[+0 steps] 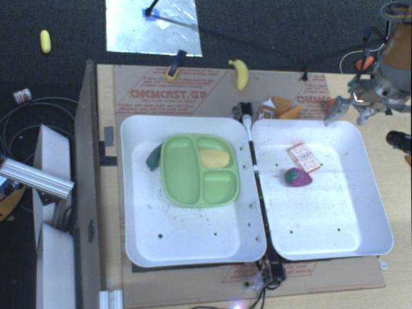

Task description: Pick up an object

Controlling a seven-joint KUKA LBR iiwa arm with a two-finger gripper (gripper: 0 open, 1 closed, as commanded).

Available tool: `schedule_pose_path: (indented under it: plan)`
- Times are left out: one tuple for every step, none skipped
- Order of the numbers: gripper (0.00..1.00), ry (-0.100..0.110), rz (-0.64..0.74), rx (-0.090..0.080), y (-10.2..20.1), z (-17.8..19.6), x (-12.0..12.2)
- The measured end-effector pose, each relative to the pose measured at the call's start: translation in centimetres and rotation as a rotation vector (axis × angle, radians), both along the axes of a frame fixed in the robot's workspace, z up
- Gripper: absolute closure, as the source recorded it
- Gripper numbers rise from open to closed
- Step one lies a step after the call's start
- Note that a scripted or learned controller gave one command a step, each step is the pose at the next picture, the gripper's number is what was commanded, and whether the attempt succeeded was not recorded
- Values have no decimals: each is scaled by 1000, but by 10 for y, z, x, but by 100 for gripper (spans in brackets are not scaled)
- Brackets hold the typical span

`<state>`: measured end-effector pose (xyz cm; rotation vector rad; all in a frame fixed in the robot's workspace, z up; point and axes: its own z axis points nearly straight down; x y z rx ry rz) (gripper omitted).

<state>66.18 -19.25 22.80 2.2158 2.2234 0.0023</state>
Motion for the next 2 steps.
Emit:
schedule_pose_path:
  plan:
    - [0, 9, 3, 4, 42, -84, -34]
    - [0, -13, 3, -9, 84, -140, -69]
